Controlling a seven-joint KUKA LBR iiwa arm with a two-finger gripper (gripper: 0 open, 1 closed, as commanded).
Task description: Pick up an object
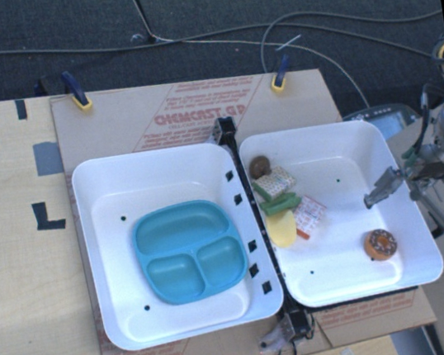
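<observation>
Look at the right bin (351, 277): your gripper (381, 189) hangs over its right side, and you cannot tell how it is set. The donut (380, 244) lies just below it, near that bin's right wall. A small heap of objects (281, 205) rests against its left wall.

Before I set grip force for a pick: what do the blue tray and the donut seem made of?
Blue tray: likely hard plastic, going by its smooth, even colour and moulded compartments. Donut: probably a plastic or rubber toy with speckled brown icing; too small to tell which.
</observation>
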